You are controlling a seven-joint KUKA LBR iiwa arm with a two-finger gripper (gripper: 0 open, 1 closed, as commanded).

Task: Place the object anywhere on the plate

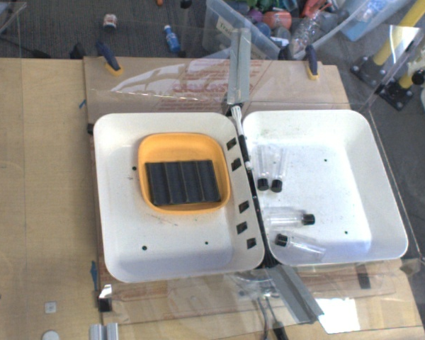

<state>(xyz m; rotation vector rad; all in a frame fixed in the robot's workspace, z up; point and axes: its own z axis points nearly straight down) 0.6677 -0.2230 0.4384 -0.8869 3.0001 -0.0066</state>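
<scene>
Two bins are set side by side on the desk (35, 190). The left bin (120, 250) sits in the middle of the frame, and the right bin (368, 190) sits toward the right. A plate (180, 145) is placed in the left bin, and a ridged block (183, 183) is laid on the plate. Four small tubes are found in the right bin, near its left wall. Two tubes (269, 168) lie side by side above the other two tubes (294, 230). A box of toys (290, 6) is seen at the top of the frame, behind the bins.

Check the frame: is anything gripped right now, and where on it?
Nothing is seen held. The clear vials lie loose in the right bin; the orange plate in the left bin carries a dark ribbed block.
</scene>
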